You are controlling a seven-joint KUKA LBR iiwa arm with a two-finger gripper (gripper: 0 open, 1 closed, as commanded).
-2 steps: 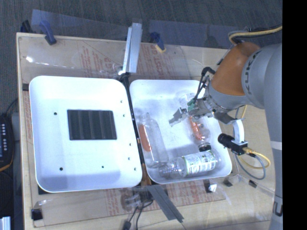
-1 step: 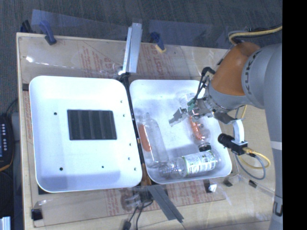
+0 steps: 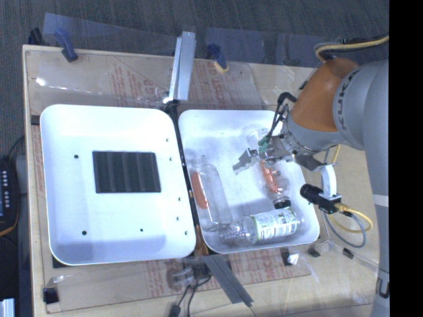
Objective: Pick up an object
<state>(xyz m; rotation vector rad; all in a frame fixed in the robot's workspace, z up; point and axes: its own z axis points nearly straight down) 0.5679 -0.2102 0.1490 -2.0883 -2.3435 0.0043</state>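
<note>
The right bin (image 3: 218, 125) holds several clear plastic bottles. One with an orange label (image 3: 200, 189) lies along the bin's left wall. A second with a green and white label (image 3: 272, 225) lies on its side by the front wall. A third with orange contents and a dark cap (image 3: 272, 179) lies toward the right wall. My gripper (image 3: 246, 160) hangs over the middle of this bin, just left of the third bottle's upper end, and nothing is visibly held in it. A crumpled clear piece (image 3: 255, 137) sits right behind it.
The left bin (image 3: 66, 230) has a dark ribbed rectangle (image 3: 126, 172) in its floor. A metal bar (image 3: 181, 65) stands behind the gap between the bins. Blue clamps (image 3: 66, 47) hold a plastic sheet at the bench's back edge.
</note>
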